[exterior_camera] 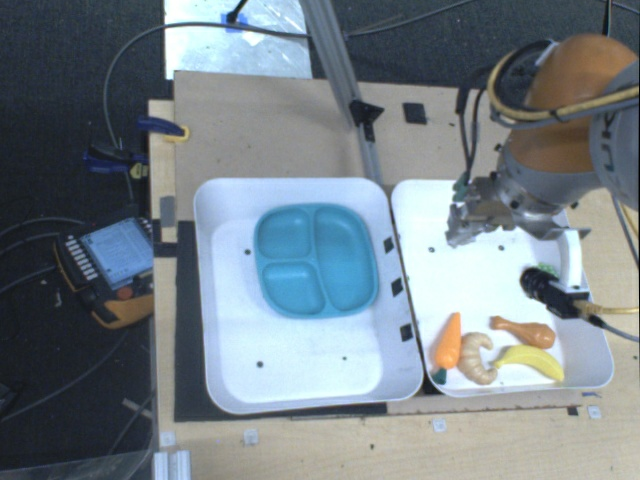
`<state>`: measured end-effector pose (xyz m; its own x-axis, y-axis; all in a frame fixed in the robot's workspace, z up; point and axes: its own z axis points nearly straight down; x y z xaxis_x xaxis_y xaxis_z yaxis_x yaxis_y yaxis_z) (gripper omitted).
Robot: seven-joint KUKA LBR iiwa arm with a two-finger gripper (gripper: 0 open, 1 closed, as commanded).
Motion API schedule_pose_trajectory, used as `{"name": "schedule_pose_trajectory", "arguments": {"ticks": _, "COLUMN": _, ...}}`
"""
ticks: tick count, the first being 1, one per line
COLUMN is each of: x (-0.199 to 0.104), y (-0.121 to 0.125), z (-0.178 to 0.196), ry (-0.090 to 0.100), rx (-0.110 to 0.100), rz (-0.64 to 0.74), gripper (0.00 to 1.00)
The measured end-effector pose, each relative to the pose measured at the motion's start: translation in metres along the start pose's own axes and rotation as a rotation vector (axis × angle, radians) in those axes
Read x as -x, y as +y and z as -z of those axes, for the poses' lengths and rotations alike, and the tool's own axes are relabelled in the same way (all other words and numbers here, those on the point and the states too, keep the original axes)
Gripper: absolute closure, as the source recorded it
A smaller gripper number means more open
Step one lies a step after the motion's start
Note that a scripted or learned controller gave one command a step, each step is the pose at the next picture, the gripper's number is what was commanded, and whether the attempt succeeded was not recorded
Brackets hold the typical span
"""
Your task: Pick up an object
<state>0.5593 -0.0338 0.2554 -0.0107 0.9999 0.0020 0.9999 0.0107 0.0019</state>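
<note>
Toys crowd the near corner of the right bin (420, 228), where I see four candidates for the pick: a carrot (448, 340) standing on end at about 7 o'clock in the bin, a tan croissant-shaped piece (476, 358) touching it on the right, a yellow banana (530, 363) at the front rim, and a brown drumstick (524, 330) just behind the banana. At 9 o'clock from them, in the left bin (225, 368), I see a blue divided plate (316, 259) lying flat toward the far side. Farther back over the right bin, at about 12 o'clock from the toys, the gripper (466, 230) hangs well apart from all four, nothing between its fingers; whether it is released or clenched I cannot tell. The orange-banded arm (570, 88) rises behind it at 2 o'clock.
</note>
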Motion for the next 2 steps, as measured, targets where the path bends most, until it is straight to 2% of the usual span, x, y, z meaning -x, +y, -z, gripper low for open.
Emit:
{"name": "schedule_pose_trajectory", "arguments": {"ticks": 1, "x": -0.054, "y": 0.015, "z": -0.009, "ry": -0.001, "rx": 0.0, "rz": 0.0, "gripper": 1.0}}
{"name": "schedule_pose_trajectory", "arguments": {"ticks": 2, "x": -0.105, "y": 0.013, "z": -0.029, "ry": 0.0, "rx": -0.002, "rz": -0.001, "gripper": 1.0}}
